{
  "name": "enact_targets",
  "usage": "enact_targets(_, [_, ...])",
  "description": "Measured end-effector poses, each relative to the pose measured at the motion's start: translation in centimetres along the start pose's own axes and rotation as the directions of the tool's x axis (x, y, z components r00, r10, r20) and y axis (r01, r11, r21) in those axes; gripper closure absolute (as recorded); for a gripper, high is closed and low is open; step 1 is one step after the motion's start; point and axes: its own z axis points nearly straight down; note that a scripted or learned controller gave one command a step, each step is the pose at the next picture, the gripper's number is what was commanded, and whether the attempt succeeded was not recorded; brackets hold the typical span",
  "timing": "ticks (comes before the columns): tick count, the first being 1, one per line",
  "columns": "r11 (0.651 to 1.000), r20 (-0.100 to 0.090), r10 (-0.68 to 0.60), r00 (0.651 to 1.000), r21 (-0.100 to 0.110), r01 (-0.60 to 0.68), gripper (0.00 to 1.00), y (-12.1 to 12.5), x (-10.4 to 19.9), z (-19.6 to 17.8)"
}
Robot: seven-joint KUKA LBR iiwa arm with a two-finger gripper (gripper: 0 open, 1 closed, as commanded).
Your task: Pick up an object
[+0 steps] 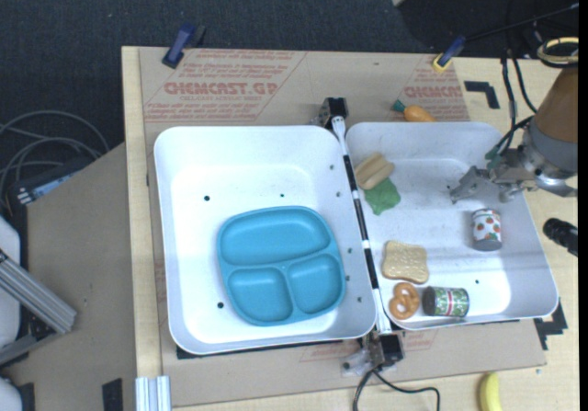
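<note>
The right white bin (519, 282) holds several small items. A tan bread roll (372, 169) and a green piece (382, 196) lie by its left wall. A square cracker (405, 261), a pretzel (401, 301) and a dark green can (446, 302) on its side sit toward the front. A small white patterned jar (485, 228) lies at mid right. My gripper (470, 184) hovers just above and left of the jar, over the bin's right half. It is open, with nothing between its fingers.
The left bin (179, 216) holds a blue divided plate (278, 262). An orange item (415, 112) lies on the board behind the right bin, and a yellow object (491, 391) lies at the front. The arm (556, 138) comes in over the right bin's rim.
</note>
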Motion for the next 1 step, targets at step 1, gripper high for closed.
enact_targets(1, [1.0, 0.0, 0.0, 1.0, 0.0, 0.0, 0.0, -4.71, 1.05, 2.69])
